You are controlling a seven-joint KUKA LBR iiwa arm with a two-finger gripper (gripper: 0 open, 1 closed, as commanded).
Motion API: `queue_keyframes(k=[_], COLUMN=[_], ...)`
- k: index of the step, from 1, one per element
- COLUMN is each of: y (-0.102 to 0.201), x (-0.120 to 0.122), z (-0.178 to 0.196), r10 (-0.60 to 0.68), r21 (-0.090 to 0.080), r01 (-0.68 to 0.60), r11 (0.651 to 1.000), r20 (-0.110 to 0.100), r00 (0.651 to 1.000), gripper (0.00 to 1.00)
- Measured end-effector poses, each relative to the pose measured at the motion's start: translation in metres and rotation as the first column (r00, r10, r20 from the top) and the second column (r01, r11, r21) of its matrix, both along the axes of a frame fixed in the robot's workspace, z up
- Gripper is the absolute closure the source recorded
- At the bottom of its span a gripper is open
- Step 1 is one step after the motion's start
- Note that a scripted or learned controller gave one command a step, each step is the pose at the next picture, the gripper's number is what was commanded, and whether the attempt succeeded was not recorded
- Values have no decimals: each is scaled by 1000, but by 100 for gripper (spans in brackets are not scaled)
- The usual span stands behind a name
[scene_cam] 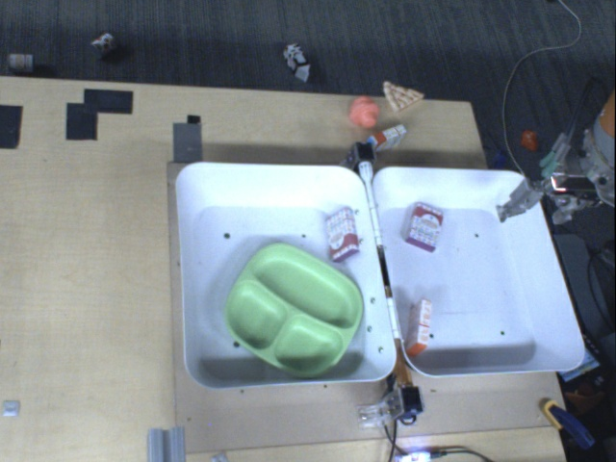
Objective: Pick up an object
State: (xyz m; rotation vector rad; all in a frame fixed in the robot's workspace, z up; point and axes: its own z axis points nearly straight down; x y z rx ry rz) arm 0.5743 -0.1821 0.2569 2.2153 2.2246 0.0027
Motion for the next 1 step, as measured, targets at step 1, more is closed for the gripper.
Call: queue_keyframes(k=[1], y=[-18], x=[30], z=[-116], r10=[-2], r21=[1], r01=[2], r11=[1000], r20=[-3], r00=[1000], gripper=[0])
